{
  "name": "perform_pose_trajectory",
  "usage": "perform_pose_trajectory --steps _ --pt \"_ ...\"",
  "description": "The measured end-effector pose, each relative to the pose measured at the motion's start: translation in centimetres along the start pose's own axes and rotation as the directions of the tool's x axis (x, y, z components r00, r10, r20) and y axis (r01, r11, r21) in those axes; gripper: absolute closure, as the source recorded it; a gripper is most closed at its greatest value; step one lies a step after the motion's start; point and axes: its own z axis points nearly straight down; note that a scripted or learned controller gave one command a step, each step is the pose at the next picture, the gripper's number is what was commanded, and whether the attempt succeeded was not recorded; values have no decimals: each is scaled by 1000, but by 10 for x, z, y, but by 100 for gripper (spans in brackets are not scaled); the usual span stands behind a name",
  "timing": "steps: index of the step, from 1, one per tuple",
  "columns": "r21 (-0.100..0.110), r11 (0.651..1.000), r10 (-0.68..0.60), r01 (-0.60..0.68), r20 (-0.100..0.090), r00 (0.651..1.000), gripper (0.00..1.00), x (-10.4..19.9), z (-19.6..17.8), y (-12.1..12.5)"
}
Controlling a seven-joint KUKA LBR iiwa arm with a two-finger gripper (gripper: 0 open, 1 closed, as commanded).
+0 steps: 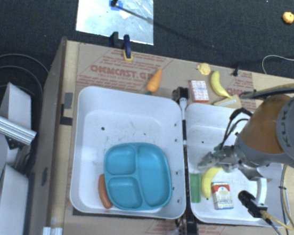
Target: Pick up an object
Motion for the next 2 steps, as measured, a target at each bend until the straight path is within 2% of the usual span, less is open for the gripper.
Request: perform_pose_trajectory --steps 1,2 --pt "0 1000 5 -5 1 1000 0 -2 -2 -27" --pt "-13 1000 0 1 4 1000 0 -14 -4 66"
